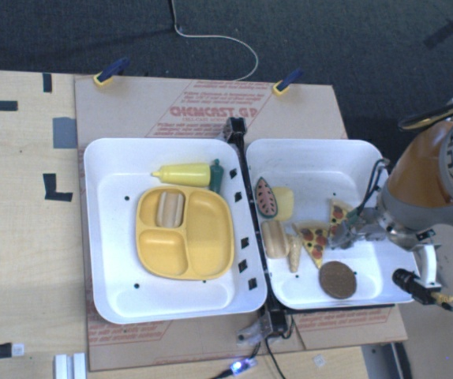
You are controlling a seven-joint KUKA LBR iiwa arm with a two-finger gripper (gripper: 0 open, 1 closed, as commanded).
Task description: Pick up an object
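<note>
The right bin (313, 150) holds a watermelon slice (266, 197), a yellow block (282, 203), a tan bread piece (275, 239), a pizza slice (316, 242), a second small pizza piece (338, 212) and a brown round cookie (338, 279). My gripper (345, 231) reaches down from the right, low over the bin floor between the two pizza pieces, right of the larger slice. Its fingertips are dark and small against the clutter.
The left bin (100, 212) carries a yellow divided plate (203, 239) with a tan piece (170, 208) in one section, and a yellow bottle with a green cap (187, 175) behind it. Black clips line the wall between bins. The arm's orange band (420, 172) hangs over the right bin's rim.
</note>
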